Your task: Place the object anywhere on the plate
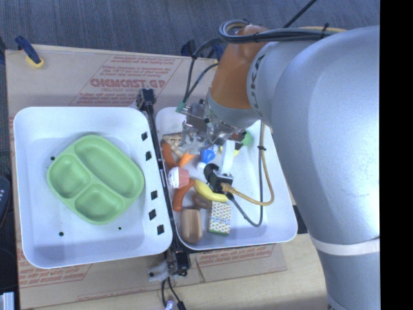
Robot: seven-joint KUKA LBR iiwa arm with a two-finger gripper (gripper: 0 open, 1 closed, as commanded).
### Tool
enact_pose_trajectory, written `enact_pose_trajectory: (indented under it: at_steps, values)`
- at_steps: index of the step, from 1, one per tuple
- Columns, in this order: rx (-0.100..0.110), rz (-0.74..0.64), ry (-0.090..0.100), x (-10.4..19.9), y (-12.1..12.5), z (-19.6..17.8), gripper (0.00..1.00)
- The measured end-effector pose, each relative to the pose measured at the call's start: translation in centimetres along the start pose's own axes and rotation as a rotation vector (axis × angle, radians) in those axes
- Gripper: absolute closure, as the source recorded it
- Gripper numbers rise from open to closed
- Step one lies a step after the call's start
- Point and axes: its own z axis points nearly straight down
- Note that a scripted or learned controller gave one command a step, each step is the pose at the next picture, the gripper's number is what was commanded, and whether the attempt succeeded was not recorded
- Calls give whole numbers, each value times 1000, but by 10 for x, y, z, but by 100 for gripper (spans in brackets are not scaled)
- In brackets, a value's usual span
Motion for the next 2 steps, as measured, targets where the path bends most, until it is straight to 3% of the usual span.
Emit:
enact_pose_trajectory:
  at_steps: [1,2]
  values:
    - [3,63,-1,53,-52,1,100]
    - [3,63,-1,52,-52,1,0]
